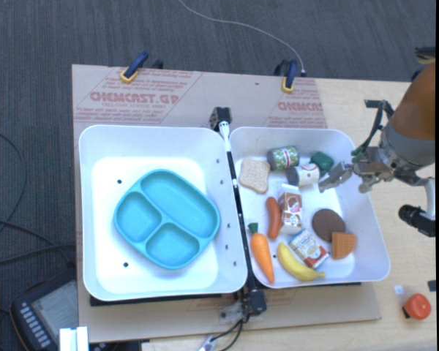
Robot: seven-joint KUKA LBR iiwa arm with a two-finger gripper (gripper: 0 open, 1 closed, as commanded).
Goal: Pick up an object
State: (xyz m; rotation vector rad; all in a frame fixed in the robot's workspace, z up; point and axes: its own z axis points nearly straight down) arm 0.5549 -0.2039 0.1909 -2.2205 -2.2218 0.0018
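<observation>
A flat brown board, clamped at its far edge, forms the surface (168, 97) and carries two shallow white bins side by side.

The left bin (95, 152) holds one smooth, glossy blue plate (167, 219) with three rounded compartments, lying flat and slightly turned. It looks like a spot for setting things down.

The right bin (373, 240) holds a loose scatter of toy food, likely spread out so each piece can be reached singly. Along its left side lie a slice of bread (254, 175), pale and porous-looking, a thin red pepper (274, 218), and a tapered orange carrot (261, 255). In the middle are a small green can (283, 156) on its side, a white cup-like piece (308, 172), a printed carton (290, 208), a curved yellow banana (298, 265) and a second small carton (309, 248) touching it. Further right sit a dark green block (323, 160), a round brown cookie (327, 224) and an orange wedge (343, 244).

The hand (349, 176) hangs over the bin's upper right part, near the cup-like piece and the green block, its fingers spread apart with nothing between them. No object has been lifted; every candidate lies in the right bin.
</observation>
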